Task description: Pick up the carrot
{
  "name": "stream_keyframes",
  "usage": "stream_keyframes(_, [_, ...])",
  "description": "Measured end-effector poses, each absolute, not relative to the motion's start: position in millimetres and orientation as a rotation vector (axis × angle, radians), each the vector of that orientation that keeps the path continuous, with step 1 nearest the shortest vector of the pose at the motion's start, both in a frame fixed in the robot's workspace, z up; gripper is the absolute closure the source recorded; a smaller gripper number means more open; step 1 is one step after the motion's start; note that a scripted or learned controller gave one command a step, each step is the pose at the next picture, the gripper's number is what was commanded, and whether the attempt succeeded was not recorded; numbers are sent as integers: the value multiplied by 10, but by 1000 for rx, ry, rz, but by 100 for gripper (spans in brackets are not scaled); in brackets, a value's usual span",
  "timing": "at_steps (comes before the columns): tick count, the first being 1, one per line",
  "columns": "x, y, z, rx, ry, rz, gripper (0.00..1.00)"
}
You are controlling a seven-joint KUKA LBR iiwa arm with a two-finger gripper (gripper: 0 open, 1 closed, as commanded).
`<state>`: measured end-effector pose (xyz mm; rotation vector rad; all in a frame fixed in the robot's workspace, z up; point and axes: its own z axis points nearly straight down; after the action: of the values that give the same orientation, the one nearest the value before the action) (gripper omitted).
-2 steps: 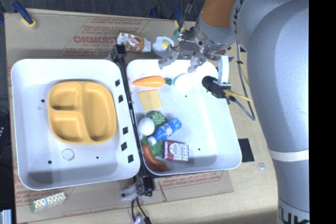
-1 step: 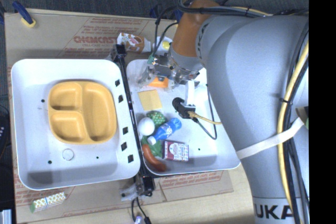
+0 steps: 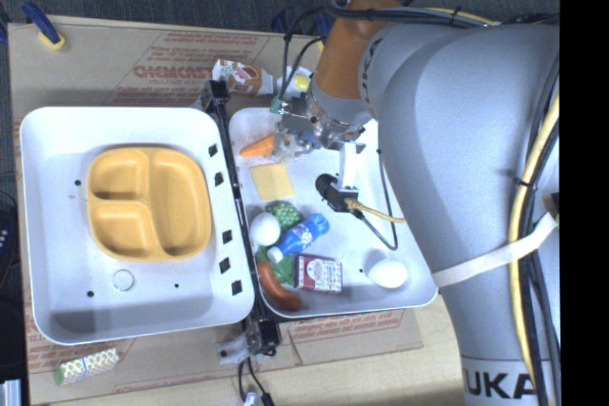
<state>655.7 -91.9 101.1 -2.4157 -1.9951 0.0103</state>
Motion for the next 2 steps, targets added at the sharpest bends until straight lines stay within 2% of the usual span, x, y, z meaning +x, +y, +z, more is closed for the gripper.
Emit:
stream_keyframes(1, [6296, -776, 2381, -2425, -1995, 3, 100])
stream_keyframes(2, [5798, -519, 1926, -2524, -1864, 7, 100])
